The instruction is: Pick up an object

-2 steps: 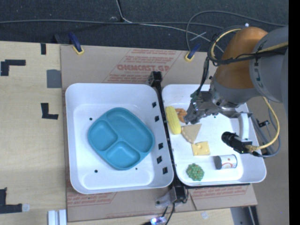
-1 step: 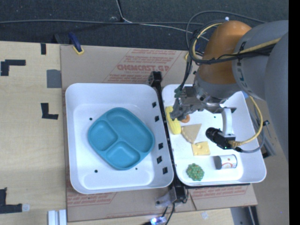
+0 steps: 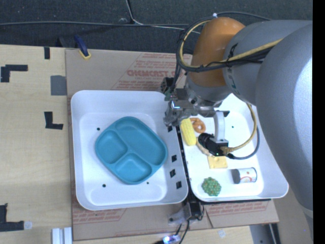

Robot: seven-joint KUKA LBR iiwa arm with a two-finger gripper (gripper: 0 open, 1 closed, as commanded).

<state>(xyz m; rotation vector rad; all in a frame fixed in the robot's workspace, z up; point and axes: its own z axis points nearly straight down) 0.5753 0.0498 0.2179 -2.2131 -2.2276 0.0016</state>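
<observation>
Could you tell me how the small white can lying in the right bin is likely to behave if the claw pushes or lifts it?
The white can lies on its side, so a nudge would probably roll it across the right bin. It looks small, likely light. Its smooth round wall may slip unless squeezed across its width.

A divided plate (image 3: 131,150) lies in the left bin (image 3: 81,136); right of that bin, the right bin (image 3: 271,179) holds corn (image 3: 188,131), cheese (image 3: 218,162) and broccoli (image 3: 212,186).
</observation>
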